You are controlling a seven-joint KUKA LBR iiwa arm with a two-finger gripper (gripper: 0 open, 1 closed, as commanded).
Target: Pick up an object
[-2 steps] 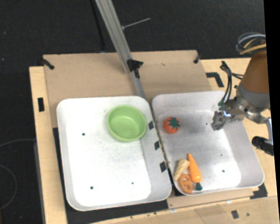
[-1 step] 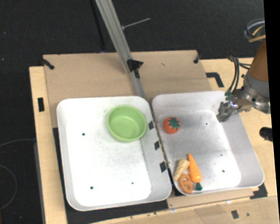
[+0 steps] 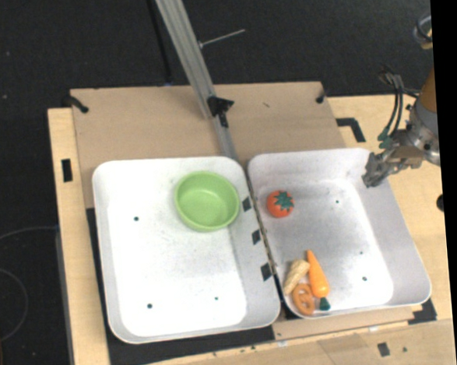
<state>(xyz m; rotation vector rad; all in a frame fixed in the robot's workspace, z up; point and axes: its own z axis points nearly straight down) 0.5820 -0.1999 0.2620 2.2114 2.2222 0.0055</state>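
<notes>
Candidate objects for the pick lie in both bins, and none is between the fingers at this moment. In the right bin (image 3: 388,229), a tomato (image 3: 280,203) sits alone near the dividing wall toward the upper left, with bare floor on its other sides. At the lower left corner of the same bin, a carrot (image 3: 317,274), a pale beige piece (image 3: 296,273) and an orange slice (image 3: 303,298) lie touching one another and close against the rim. The left bin (image 3: 143,301) holds a green bowl (image 3: 207,201), upright, in its upper right area. The hand (image 3: 372,172) hangs over the upper right edge of the right bin, well apart from every object; whether it is released or clenched cannot be told at this size. Probable failure modes: a descent on the clustered items may catch two pieces at once or push them against the bin wall, since little room is left for a finger beside the rim. The tomato looks round and smooth, so an off-centre closure could squeeze it out sideways and let it roll. The bowl offers only a thin rim, and a closure across its full width is likely to miss. A straight descent from the present position would probably strike the bin edge or bare worktop (image 3: 417,196).
</notes>
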